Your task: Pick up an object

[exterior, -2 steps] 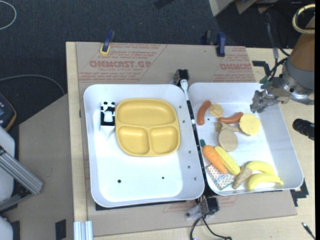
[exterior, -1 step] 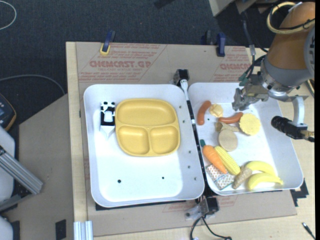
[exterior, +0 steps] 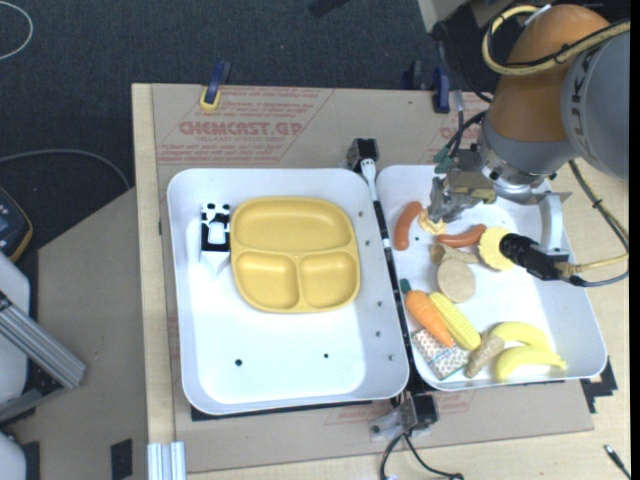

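The arm's metal tool (exterior: 440,211) hangs low in the right white bin (exterior: 590,318), beside the reddish plastic sausage (exterior: 460,236), seemingly choosing it among crowded toy food.

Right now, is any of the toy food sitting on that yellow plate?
No: the yellow plate lies bare in the left bin, and the toy food is all in the right bin.
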`<state>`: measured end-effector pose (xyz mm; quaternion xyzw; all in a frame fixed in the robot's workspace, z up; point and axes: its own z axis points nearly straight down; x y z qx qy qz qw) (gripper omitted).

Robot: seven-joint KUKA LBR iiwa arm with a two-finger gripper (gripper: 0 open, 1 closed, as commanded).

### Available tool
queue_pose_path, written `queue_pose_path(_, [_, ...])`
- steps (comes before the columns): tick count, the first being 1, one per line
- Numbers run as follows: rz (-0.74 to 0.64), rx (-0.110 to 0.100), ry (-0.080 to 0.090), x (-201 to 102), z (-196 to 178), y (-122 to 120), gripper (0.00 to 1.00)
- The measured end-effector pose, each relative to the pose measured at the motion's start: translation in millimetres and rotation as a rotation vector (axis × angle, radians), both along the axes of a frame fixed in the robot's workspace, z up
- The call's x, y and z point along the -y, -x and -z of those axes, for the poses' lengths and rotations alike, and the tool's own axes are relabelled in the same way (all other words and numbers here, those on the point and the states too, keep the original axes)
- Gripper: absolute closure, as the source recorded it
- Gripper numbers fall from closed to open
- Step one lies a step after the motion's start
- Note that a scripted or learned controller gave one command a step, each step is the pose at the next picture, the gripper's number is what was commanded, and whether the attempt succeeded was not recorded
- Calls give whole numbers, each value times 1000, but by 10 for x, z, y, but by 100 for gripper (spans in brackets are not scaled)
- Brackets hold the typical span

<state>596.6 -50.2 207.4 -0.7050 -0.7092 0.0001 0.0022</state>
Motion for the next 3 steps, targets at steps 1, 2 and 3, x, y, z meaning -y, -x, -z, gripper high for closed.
queue_pose_path(1, [0, 7, 2, -527, -168, -44, 100])
queue_pose_path(2, [-1, 7, 1, -1167, -212, -96, 100])
queue_pose_path(3, [3, 3, 2, -1434, -63, -139, 100])
